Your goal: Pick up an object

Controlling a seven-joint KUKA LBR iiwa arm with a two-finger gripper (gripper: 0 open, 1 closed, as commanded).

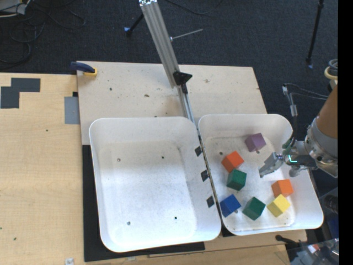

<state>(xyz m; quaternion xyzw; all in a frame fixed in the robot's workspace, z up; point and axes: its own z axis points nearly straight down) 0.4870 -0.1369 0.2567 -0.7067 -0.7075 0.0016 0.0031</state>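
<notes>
Camera view: the two-finger jaws [268, 165] on the grey arm hung over the right shallow white bin [242, 123], reaching in across its right rim. Whether the jaws were open or closed could not be told; nothing showed between them.

Seven small cubes lay in that bin. The purple cube [255, 142] sat toward the far wall, with open floor around it. The orange cube [232, 160] and dark green cube [236, 179] lay close together near the bin's middle, left of the jaws. A second orange cube [283, 187] and the yellow cube [279, 205] sat near the right rim. The blue cube [230, 205] and a second green cube [254, 208] lay along the near wall.

The left shallow white bin [110, 134] adjoined it on the wooden desk [127, 87].
</notes>
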